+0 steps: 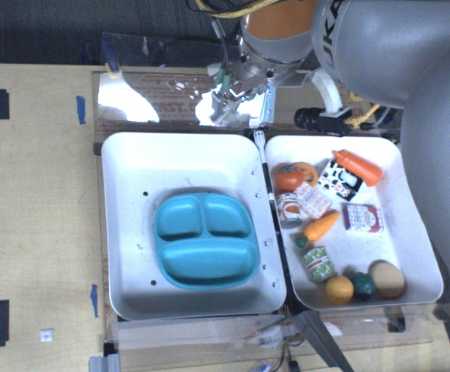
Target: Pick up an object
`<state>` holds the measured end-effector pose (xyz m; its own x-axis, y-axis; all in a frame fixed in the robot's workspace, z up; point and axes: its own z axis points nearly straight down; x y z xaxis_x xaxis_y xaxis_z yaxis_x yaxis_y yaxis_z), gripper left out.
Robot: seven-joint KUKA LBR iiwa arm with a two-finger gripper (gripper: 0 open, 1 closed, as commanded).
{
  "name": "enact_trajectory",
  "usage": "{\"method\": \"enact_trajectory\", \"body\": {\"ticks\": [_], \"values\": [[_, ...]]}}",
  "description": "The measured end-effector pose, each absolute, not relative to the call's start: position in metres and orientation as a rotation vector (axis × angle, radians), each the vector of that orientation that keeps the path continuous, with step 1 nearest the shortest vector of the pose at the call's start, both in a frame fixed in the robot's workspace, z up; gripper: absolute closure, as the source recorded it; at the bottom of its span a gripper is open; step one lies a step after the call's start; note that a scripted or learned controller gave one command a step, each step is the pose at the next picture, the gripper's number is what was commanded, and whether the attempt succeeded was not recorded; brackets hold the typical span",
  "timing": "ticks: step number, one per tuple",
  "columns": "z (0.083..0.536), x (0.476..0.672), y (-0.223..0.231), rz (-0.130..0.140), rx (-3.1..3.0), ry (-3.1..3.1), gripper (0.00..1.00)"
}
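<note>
Wooden bench (pixel 39 208) bears two bins; gripper (pixel 236 99) hovers beyond their far edge, finger state indeterminate, approach stage, needing descent toward right bin (pixel 410 231) items.

Little can be read here. On the grey arm (pixel 395 37), at the far right of the scene, part of a large dark letter that looks like a "K" shows beside the orange band. Several small packets in the right bin (pixel 418 239), among them a red and white carton (pixel 362 218) and a black and white box (pixel 339 180), carry printing, but it is too small and blurred to make out.
</note>
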<state>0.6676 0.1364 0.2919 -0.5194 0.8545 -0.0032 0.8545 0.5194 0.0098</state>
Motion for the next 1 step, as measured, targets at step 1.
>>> {"method": "enact_trajectory", "body": {"ticks": [1], "values": [[0.2821, 0.6668, 0.1880, 0.007, 1.444, 2.785, 1.00]]}}
